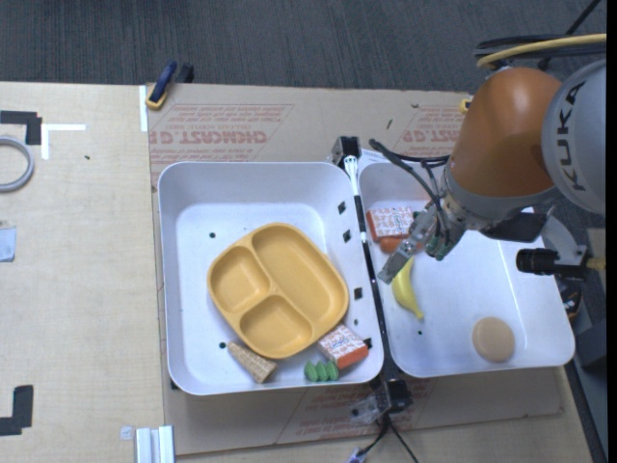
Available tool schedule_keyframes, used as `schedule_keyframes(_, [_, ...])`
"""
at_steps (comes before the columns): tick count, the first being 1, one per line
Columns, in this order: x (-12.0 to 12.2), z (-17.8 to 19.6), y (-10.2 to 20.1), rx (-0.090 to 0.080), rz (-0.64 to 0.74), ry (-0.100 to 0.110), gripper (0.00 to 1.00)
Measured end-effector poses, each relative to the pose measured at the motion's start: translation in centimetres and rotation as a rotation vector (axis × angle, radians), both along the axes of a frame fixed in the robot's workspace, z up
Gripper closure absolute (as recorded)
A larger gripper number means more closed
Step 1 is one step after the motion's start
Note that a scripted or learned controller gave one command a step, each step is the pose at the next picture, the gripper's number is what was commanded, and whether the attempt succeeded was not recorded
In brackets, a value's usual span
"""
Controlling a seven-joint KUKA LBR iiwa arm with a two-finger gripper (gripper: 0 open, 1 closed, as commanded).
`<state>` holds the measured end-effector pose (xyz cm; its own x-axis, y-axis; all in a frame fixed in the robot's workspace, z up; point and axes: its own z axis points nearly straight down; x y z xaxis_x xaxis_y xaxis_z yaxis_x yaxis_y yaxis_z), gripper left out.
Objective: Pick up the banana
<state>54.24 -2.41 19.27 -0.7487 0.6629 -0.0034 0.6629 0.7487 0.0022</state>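
Observation:
The banana (410, 295) is small and yellow. It lies in the right bin (525, 287) close to that bin's left wall, running roughly front to back. My gripper (409, 258) hangs under the orange wrist band, right over the banana's far end and touching or nearly touching it. The wrist and cables cover the bin's back part.
A red and white packet (389, 224) lies just behind the gripper, and a round tan piece (494, 340) sits at the right bin's front. The left bin (183, 258) holds a yellow divided plate (280, 290), a wafer (251, 360), a green piece (323, 370) and another red packet (344, 346).

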Motion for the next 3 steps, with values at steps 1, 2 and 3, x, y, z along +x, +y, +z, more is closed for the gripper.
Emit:
schedule_keyframes(1, [-3.3, -10.0, -7.9, 0.001, -0.102, 0.004, 0.0])
schedule_keyframes(2, [0.7, -10.0, -7.6, 0.001, -0.2, 0.002, 0.0])
schedule_keyframes(3, [0.8, -9.1, -7.7, 0.001, -0.203, 0.002, 1.0])
